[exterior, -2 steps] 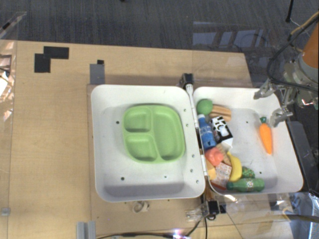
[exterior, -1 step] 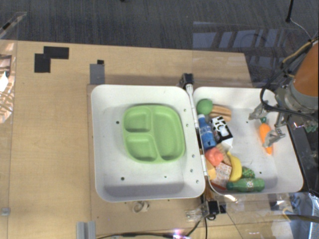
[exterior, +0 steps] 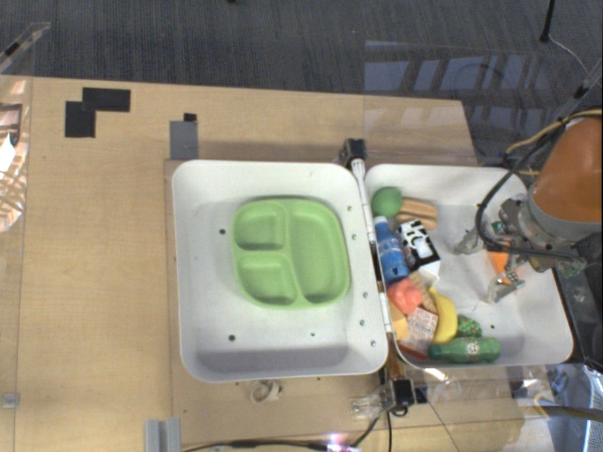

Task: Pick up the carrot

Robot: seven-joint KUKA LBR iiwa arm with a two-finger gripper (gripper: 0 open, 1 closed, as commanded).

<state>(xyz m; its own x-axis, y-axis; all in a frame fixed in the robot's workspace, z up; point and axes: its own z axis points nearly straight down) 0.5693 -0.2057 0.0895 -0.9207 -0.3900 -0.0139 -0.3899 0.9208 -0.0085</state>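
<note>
The carrot (exterior: 498, 258) is seen as a small orange piece in the right bin (exterior: 542, 342), toward its three o'clock side, directly under the gripper (exterior: 509, 269). It appears to be pinched between the closed-in fingers, though its long axis cannot be told. A straight lift is judged to be what remains.

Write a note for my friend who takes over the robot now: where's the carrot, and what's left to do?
Gripper: low in the right bin, on its right side.
Carrot: the orange piece right beside the gripper; a hold on it can't be confirmed.
Done: the gripper is at the carrot.
Left: check the hold, then lift the carrot. The other toys lie along the bin's left wall, apart from it.
</note>
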